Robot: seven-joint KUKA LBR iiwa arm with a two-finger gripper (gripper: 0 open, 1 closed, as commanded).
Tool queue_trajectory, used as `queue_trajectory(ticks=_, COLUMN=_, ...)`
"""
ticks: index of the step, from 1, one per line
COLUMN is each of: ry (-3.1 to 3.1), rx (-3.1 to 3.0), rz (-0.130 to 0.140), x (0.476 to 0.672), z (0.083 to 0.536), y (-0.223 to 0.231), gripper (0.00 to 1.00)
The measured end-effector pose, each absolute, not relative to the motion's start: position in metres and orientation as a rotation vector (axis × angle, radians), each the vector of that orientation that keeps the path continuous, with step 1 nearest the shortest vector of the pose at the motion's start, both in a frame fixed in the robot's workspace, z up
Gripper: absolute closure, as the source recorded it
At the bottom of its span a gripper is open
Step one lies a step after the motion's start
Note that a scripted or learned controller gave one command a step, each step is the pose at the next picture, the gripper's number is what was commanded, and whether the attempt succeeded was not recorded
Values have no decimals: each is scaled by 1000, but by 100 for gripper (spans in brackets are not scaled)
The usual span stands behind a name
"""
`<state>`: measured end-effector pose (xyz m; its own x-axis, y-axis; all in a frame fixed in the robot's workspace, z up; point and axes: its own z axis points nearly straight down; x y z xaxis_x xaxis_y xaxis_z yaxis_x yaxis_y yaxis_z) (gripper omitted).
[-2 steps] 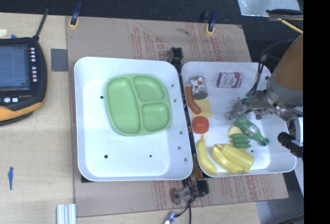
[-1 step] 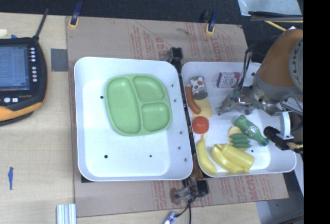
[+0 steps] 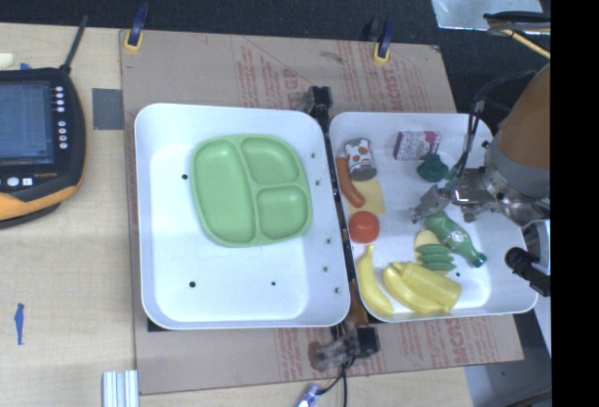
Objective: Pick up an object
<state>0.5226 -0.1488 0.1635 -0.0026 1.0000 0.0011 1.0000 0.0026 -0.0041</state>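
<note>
Tool (image 3: 438, 206) hung low over right bin (image 3: 510, 304), prongs pointing left, honestly couldn't tell if open or gripping anything. Green bottle (image 3: 456, 238) sat just near side of it, long axis running left-far to right-near. Bananas (image 3: 412, 288) nearer still.

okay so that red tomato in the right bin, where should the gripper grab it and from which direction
Probably straight down from above, fingers closing across the round tomato at its widest part. The carrot lies just behind it and the banana just in front, so close left-to-right, where the gaps look wider.
</note>
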Motion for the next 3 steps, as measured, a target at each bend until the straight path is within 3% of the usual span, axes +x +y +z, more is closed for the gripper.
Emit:
queue_trajectory(ticks=1, ry=-2228, rx=-2213, rz=6, x=565, z=120, y=-137, gripper=0)
queue_trajectory(ticks=2, ry=-2224, rx=-2216, rz=1, x=618, z=126, y=-122, gripper=0)
queue_trajectory(ticks=3, ry=-2225, rx=-2214, rz=3, x=656, z=91, y=-152, gripper=0)
